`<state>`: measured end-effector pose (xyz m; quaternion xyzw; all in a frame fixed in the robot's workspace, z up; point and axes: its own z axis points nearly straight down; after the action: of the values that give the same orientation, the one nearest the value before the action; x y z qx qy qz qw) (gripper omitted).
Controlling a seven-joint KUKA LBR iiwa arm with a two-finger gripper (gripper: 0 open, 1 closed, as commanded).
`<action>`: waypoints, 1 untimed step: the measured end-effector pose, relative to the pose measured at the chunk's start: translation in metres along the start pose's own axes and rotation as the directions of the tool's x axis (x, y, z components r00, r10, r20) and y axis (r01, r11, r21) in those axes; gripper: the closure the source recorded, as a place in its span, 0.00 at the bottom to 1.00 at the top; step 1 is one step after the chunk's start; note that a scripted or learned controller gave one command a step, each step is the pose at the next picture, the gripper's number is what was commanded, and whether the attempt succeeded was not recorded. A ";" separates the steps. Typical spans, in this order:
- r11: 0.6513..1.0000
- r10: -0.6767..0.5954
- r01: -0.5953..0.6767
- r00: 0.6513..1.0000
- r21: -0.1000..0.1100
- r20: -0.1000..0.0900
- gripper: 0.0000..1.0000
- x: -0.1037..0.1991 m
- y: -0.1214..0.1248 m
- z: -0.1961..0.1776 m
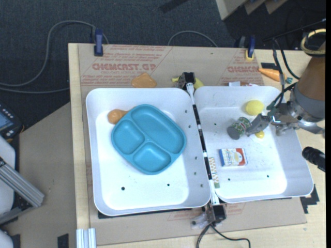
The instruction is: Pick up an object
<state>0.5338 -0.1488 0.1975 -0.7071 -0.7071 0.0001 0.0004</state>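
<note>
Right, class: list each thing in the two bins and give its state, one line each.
Blue divided plate: flat, upright, compartments bare.
Orange object: tucked against the plate's edge.
Yellow ball: resting loose.
Small box: lying flat.
Grey-green object: at the gripper, grasp unclear.

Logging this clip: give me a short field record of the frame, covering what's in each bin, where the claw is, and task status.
left bin: blue divided plate; an orange object beside the plate's far-left edge
right bin: yellow ball, small grey-green object, small box with white, blue and red print
claw: low over the right bin, beside the grey-green object
grasp: cannot tell; fingers too small and blurred to read
arm: enters from the right of the camera view
task status: no object visibly lifted
</note>
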 end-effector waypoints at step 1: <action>1.000 -0.004 0.004 1.000 0.003 -0.001 0.00 0.022 0.056 0.099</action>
<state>0.5901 -0.1268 0.0989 -0.7055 -0.7087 0.0008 0.0019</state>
